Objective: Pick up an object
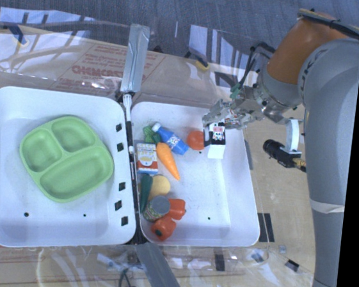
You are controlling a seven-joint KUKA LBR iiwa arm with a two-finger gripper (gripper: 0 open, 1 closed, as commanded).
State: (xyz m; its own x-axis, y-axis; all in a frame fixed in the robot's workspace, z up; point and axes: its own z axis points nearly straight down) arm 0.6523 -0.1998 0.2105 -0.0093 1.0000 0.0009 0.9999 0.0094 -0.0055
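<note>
My gripper (216,126) hangs over the far right part of the right bin (241,198). A small white carton with black marks (217,144) sits between its fingers, top end in the grip, so the gripper is shut on it. Just left of the carton lies a red-orange toy (195,139). Further left in the same bin are a blue bottle (171,139), an orange carrot (168,161), a small orange-and-white box (146,157) and a green piece (150,133). A yellow toy (160,185), a grey-topped can (157,206) and red pieces (165,225) crowd the near left corner.
The left bin (4,216) holds a green divided plate (66,157). A raised divider with black clips (125,166) separates the bins. A metal bar (135,57) stands behind them. The grey arm with its orange band (293,50) fills the right side.
</note>
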